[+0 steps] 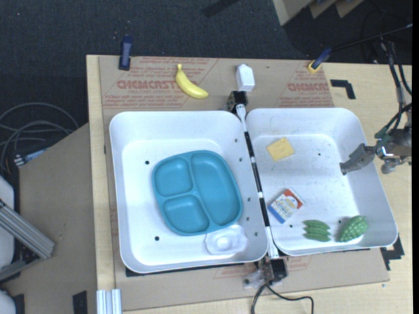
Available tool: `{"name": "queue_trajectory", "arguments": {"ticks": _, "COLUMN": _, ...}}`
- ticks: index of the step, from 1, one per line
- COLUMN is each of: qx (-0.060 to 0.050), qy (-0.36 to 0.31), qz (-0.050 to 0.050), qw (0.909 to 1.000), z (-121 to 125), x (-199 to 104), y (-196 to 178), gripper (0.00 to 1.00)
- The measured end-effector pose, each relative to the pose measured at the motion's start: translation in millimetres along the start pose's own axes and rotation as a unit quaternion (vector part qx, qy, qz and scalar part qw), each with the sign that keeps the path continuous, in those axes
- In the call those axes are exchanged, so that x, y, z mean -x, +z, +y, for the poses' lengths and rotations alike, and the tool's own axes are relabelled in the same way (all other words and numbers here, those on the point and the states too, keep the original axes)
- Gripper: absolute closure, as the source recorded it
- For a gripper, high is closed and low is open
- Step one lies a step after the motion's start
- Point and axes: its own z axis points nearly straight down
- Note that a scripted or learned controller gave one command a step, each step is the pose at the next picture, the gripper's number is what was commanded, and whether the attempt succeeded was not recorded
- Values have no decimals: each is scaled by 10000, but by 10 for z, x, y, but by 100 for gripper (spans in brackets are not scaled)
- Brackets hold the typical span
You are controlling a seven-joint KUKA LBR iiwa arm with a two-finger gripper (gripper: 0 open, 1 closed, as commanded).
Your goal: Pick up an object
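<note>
Pick not done yet, by the look of it: every candidate lies loose in a bin and nothing is lifted. The grey two-finger gripper (pixel 357 159) sits at the right rim of the right shallow white bin (pixel 327 120), about mid-height of that rim, low over the bin floor; it is small and dark against the arm hardware, so I cannot tell how far apart it stands, and nothing is seen in it. Right bin contents: a flat yellow square sponge-like block (pixel 281 149) toward the far-left part, a small white, red and blue printed packet (pixel 285 205) near the left wall, a green pea-pod-shaped toy (pixel 317 230) by the near rim, and a bumpy green vegetable toy (pixel 353 228) in the near-right corner, just beside the pod. The gripper is well apart from all four; the bumpy green one is nearest, toward the near edge from it. Left shallow white bin (pixel 121 126) holds a blue three-compartment plastic plate (pixel 195 191) in the middle and a small clear-white plastic cup-like piece (pixel 224 242) touching the plate's near edge. A yellow toy banana (pixel 190 84) lies on the cardboard-covered worktop (pixel 98 175) beyond the left bin, outside both bins. What's left, judging from this: choose a target, move over it, descend, close, lift. Essentially the whole grasp is ahead.
</note>
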Motion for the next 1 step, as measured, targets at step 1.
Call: {"name": "queue_trajectory", "arguments": {"ticks": 1, "qx": -15, "qy": -6, "qz": 9, "qw": 10000, "z": 294, "x": -538, "y": 1031, "gripper": 0}}
